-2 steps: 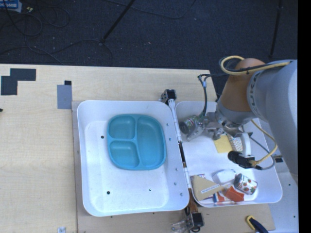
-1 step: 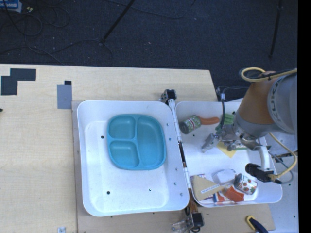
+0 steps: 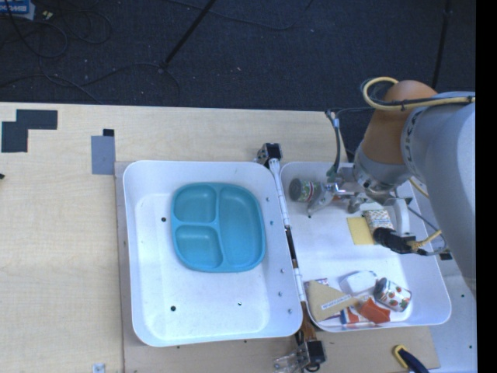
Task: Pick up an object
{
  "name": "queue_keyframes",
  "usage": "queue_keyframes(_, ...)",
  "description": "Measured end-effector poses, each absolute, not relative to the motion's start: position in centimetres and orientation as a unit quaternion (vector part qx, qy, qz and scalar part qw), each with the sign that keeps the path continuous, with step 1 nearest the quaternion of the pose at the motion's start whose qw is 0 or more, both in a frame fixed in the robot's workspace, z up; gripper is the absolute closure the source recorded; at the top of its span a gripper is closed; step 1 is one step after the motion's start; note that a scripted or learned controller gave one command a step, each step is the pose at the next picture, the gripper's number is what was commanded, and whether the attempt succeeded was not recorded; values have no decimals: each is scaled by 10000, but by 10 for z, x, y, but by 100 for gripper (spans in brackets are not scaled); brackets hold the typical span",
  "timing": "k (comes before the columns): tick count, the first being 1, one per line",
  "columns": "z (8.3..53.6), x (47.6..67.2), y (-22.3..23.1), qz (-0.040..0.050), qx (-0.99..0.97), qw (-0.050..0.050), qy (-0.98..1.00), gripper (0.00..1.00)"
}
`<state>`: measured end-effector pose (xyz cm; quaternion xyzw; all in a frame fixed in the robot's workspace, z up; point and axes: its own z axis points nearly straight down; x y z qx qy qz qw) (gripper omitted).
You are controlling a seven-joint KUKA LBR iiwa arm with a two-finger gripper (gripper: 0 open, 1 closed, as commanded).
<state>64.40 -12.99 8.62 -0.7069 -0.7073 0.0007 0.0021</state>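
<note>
My gripper (image 3: 323, 196) is low over the far left part of the right bin (image 3: 435, 305), under the grey arm with its orange band (image 3: 396, 130). A small greenish can (image 3: 300, 190) lies on its side just left of the gripper, very close to it; contact cannot be judged. To the right of the gripper a yellow flat pad (image 3: 359, 230) rests on the bin floor. At the bin's near edge sits a pile: a brown cardboard piece (image 3: 320, 294), a white item (image 3: 359, 280), a red item (image 3: 375, 312) and a spotted cup (image 3: 392, 294).
The left bin (image 3: 147, 301) holds a blue divided plate (image 3: 217, 227). A black clip (image 3: 269, 153) sits at the far end of the seam between the bins. Black cables (image 3: 400, 242) trail from the wrist over the right bin. A yellow-handled tool (image 3: 408, 357) lies on the bench in front.
</note>
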Motion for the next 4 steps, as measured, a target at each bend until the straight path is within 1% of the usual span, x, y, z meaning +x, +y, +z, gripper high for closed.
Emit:
queue_keyframes(1,102,619,-170,15,-7076,24,-7066,0)
queue_keyframes(2,87,593,-192,-3,-7063,11,-7080,0)
queue_keyframes(3,95,593,-193,-1,-7067,35,-7075,100)
queue_keyframes(4,88,639,-214,-6,-7064,-10,-7078,100)
